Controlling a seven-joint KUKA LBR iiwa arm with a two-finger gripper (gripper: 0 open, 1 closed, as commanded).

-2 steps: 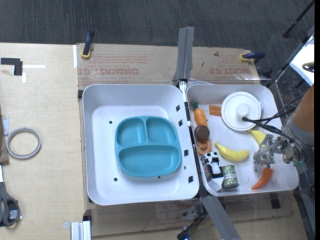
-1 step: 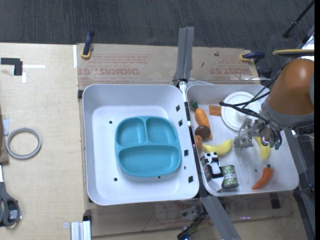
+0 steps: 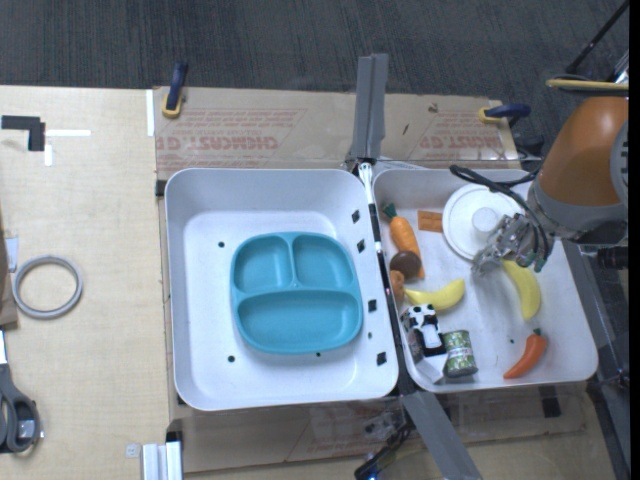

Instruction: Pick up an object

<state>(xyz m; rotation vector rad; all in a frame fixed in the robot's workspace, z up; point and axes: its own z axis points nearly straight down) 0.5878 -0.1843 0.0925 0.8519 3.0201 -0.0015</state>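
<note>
Nearest me, my end effector [image 3: 503,251] hangs low in the right bin [image 3: 575,360], its grip state unreadable. Just beside it lie a banana [image 3: 524,288] and white bowl [image 3: 473,219]; farther left, a carrot [image 3: 403,235], second banana [image 3: 437,294], can [image 3: 458,353].

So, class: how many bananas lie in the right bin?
2. One banana lies near the bin's middle, beside the carrot; the other lies just under the gripper. Its upper end is hidden.
</note>
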